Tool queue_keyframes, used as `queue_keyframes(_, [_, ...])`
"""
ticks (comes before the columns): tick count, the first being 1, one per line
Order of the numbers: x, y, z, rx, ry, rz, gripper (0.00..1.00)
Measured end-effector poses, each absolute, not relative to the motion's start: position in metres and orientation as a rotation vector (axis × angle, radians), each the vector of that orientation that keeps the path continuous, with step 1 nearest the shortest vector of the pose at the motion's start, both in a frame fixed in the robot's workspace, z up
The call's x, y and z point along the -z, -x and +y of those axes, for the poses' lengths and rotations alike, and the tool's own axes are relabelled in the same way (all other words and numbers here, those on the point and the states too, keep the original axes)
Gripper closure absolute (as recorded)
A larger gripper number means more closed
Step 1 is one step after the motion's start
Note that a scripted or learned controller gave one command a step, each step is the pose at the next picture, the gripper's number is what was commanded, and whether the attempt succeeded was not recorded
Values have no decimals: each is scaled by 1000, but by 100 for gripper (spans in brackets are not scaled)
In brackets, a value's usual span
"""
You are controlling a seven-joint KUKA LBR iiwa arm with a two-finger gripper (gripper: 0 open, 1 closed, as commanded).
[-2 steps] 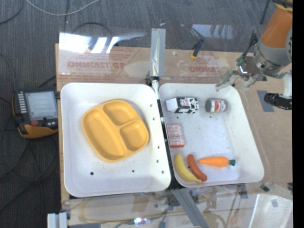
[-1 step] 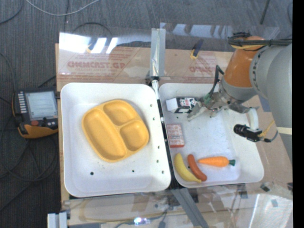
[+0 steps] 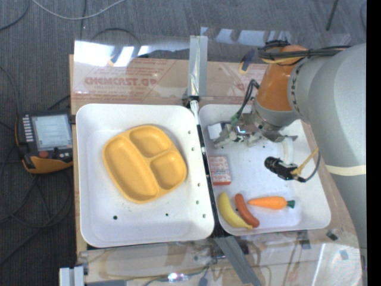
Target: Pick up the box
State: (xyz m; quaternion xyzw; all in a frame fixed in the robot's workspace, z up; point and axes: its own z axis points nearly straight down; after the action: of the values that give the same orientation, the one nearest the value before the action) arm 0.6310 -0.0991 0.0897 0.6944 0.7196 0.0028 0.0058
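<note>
While the gripper, its grasp unreadable, hangs near the right bin's far-left corner, the box looks light, flat, best pinched across its short edges.

you are looking at an evenly bright, fairly sharp scene: glare streaks the clear panel up top, and shadows in the white bins stay soft.

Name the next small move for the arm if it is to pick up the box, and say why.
Probably shift the pincer toward the near side of the right bin until it is over the box. The box lies flat by the bin's left wall, apart from the pincer, with the banana nearer the front.
</note>
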Motion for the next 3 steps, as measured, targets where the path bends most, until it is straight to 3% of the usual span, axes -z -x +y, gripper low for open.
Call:
queue_keyframes(1, [-90,-561,-102,-20,-2416,1990,0])
queue_keyframes(2, [-91,-507,-99,-22,-2520,1846,0])
queue_keyframes(3, [-181,-528,-71,8,-2543,1846,0])
